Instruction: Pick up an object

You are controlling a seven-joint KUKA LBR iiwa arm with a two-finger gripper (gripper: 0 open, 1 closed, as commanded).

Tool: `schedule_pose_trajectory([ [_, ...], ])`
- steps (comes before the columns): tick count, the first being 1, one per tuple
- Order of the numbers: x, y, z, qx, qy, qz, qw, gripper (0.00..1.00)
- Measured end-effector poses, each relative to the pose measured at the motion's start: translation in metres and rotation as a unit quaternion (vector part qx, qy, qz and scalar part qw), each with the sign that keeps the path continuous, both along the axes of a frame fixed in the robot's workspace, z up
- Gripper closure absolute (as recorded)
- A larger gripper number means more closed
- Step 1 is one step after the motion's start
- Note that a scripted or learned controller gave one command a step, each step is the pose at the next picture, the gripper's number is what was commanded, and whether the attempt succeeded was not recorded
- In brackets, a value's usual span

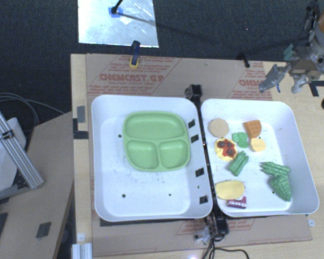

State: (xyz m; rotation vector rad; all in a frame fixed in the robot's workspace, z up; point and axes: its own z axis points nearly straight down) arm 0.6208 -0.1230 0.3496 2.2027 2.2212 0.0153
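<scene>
Right bin: green pod slants (long axis upper-right to lower-left).

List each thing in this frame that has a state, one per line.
end effector: fingers spread open, holding nothing, above the bench beyond the right bin's far edge
green plate: upright in the left bin
round cracker: lying flat in the right bin
orange wedge: resting beside a yellow cube
green bean pods: lying near the right bin's right wall
</scene>
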Motion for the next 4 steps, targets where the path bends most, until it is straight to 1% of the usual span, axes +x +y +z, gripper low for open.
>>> schedule_pose_trajectory([
  [1,-0.033,0.022,-0.118,0.0027,0.013,-0.003,0.9999,0.0],
  [2,0.0,0.038,-0.017,0.0004,0.001,0.0,1.0,0.0],
  [3,-0.022,0.045,-0.1,0.0018,0.011,-0.004,0.9999,0.0],
  [4,-0.084,0.06,-0.072,0.0018,0.007,-0.004,1.0,0.0],
])
